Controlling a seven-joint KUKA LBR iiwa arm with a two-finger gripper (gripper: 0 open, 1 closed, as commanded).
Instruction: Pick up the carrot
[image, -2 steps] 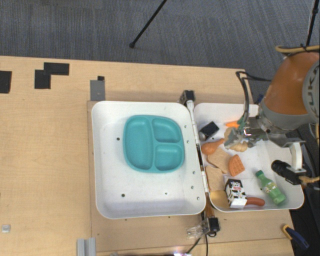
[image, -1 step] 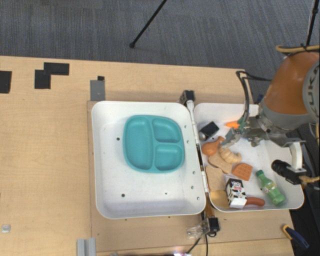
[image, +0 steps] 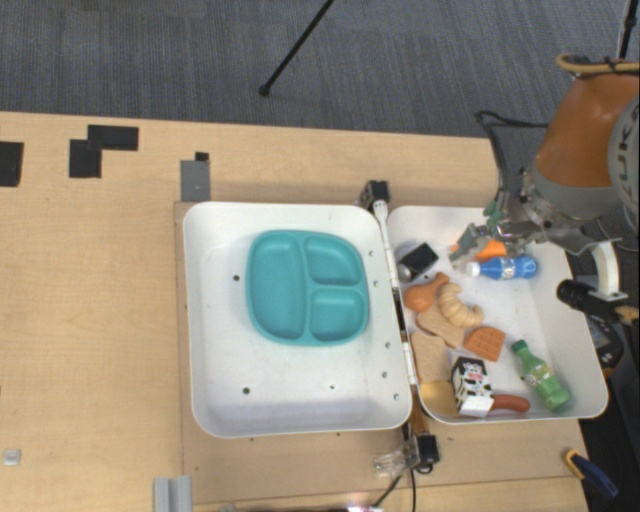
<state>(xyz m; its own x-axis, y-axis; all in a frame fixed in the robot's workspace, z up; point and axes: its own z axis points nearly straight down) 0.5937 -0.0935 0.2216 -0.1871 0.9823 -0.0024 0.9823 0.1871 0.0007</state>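
Looking down on a bench (image: 90, 330) with two shallow white bins side by side. Reaching in from the right with the grey and orange arm (image: 590, 130), and hanging with the gripper (image: 497, 232) over the far right part of the right bin (image: 592, 398). Impossible to tell whether open or closed, because of blur and the wrist body above it.

Lying just under and left of the gripper, near the far edge of the right bin: the carrot (image: 472, 245), small and orange. Long axis slanted, running roughly from the right edge side toward the left edge and a little toward the near edge. Seems to point with the narrow end to the left; cannot be sure about the green end, hidden close to the gripper. Cannot tell either if touching the gripper or only beside it.

Resting just on the near side of the carrot: a blue bottle (image: 505, 267), on its side. Further left, close to the left edge of this bin, a small black object (image: 417, 260). Toward the middle, a pale croissant (image: 455, 310) and a brown waffle piece (image: 485, 342). Near the near edge, a green bottle (image: 540, 377), a small printed box (image: 470, 385) and a red sausage (image: 508, 404).

Sitting in the middle of the left bin (image: 215, 400): a teal divided plate (image: 305, 285).
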